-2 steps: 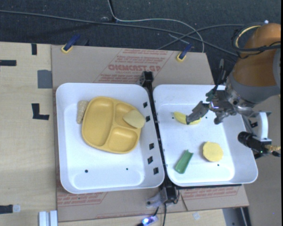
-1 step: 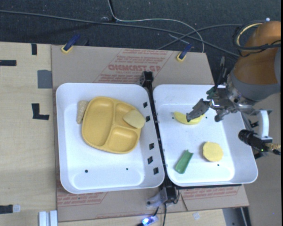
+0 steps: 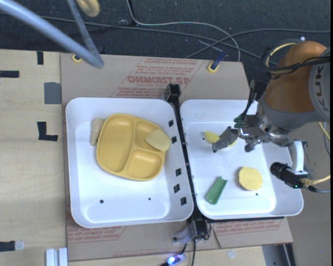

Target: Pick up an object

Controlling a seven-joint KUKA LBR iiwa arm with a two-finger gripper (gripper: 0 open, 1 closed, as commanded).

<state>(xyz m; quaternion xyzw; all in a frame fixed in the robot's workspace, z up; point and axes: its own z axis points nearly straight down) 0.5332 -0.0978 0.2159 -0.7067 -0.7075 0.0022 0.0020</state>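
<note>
White plastic makes up both shallow bins, and in the camera view the right bin (image 3: 283, 204) holds the loose pieces that matter for a pick: a small yellow piece (image 3: 211, 137) near its upper left, a green block (image 3: 216, 190) near the front, and a round yellow disc (image 3: 250, 178) just right of that block. The gripper (image 3: 237, 138) sits low over the right bin, one dark finger (image 3: 224, 140) reaching toward the small yellow piece and appearing to touch or nearly touch it; the jaws stand spread, with nothing between them. The left bin (image 3: 77, 165) carries a yellow divided tray (image 3: 125, 148) with a pale yellow wedge (image 3: 157, 140) resting on its right rim and a tan sponge-like block (image 3: 95, 131) tucked against its left side. The likely trouble is that the finger nudges the small piece toward the wall between the bins instead of straddling it, so the close would catch air. That piece lies near the dividing wall, leaving little room on its left, whereas the disc and green block lie in more open floor, with clearer approach from above and from the right.
</note>
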